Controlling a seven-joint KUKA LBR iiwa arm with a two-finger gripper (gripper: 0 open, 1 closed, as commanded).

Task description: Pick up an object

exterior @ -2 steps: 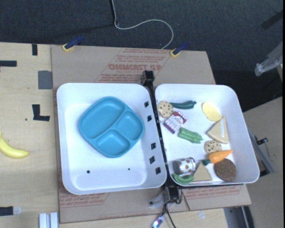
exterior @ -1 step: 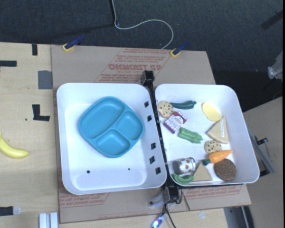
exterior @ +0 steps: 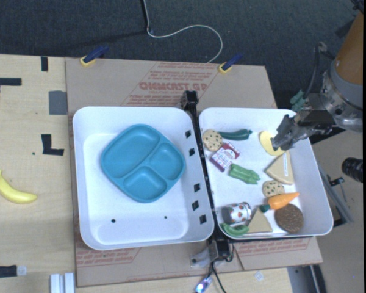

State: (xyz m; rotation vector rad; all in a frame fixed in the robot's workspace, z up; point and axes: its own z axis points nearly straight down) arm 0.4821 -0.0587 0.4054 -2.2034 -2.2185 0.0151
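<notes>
The right bin (exterior: pixel 311 163) holds several toy foods: a cookie (exterior: pixel 211 140), a dark green chili (exterior: pixel 235 134), a red-and-white packet (exterior: pixel 224 157), a green pickle (exterior: pixel 244 174), a yellow round piece (exterior: pixel 267 143), a pale wedge (exterior: pixel 282 170), a second cookie (exterior: pixel 272 188), a carrot (exterior: pixel 283 200), a brown patty (exterior: pixel 289 218) and a small can (exterior: pixel 238 212). My gripper (exterior: pixel 285 135) hangs over the bin's upper right part, right beside the yellow round piece and just above the pale wedge. Nothing shows in its grasp.
The left bin (exterior: pixel 88 163) holds a blue divided plate (exterior: pixel 143 162). A banana (exterior: pixel 13 190) lies on the bench at the far left. Black clips line the wall between the bins (exterior: pixel 198 163). A white cable (exterior: pixel 189 29) loops behind the bins.
</notes>
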